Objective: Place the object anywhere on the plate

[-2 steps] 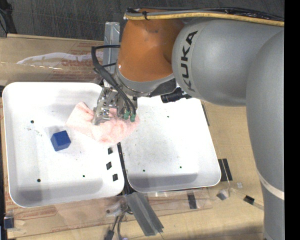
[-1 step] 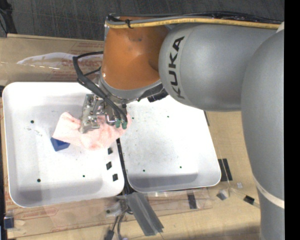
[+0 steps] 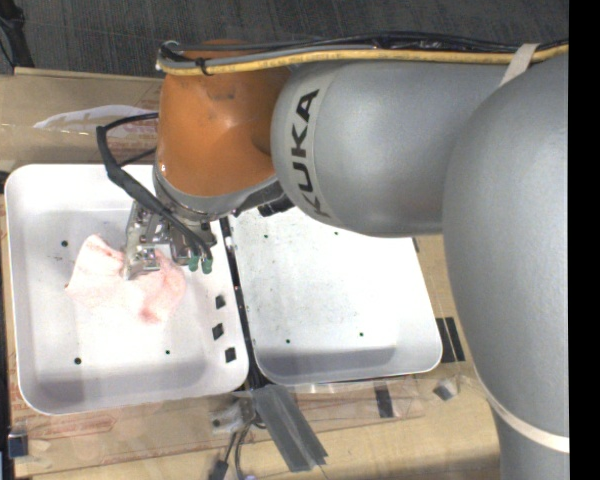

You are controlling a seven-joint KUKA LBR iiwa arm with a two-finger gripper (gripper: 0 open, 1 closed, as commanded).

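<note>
Grey arm point(image 3: 400, 138) over left bin point(image 3: 40, 368)

My arm point(image 3: 400, 138) is smooth grey with black KUKA lettering point(image 3: 308, 153), an orange band point(image 3: 210, 118) above the wrist, black cables point(image 3: 115, 163), and a metallic gripper point(image 3: 165, 248) with green-tipped parts.

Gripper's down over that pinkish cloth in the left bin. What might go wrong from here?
1. The cloth is limp and spread flat on the left bin; the gripper may pinch one fold, which could slip out on lifting.
2. The gripper sits near the wall between the left bin and the right bin; a trailing corner might snag there.
3. I cannot pick out a plate here, so the drop target is uncertain.
</note>
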